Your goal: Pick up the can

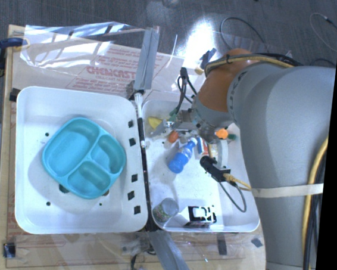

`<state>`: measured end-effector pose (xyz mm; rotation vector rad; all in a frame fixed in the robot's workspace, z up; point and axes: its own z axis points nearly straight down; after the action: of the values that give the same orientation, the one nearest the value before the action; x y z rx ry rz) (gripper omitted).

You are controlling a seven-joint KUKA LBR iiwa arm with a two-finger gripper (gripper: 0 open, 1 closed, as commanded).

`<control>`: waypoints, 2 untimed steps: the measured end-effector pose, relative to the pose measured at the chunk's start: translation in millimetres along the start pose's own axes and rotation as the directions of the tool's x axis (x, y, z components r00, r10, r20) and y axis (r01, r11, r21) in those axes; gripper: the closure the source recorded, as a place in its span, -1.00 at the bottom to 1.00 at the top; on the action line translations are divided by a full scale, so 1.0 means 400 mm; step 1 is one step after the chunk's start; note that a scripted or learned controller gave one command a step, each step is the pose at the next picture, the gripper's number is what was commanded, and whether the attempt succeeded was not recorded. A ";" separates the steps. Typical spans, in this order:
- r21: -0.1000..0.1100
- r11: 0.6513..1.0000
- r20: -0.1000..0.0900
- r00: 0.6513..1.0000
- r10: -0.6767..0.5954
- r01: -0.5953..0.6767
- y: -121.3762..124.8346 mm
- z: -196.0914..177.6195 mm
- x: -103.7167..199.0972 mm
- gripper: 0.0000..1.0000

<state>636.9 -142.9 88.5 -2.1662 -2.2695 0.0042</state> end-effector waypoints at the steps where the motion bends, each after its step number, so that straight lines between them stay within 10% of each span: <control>1: -0.001 0.997 0.001 0.997 0.077 -0.077 0.034 -0.002 -0.085 -1.00; 2: 0.003 0.976 0.000 0.976 0.218 -0.218 -0.147 0.001 -0.132 -1.00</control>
<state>580.7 -198.4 88.2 -2.4006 -2.0175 0.0080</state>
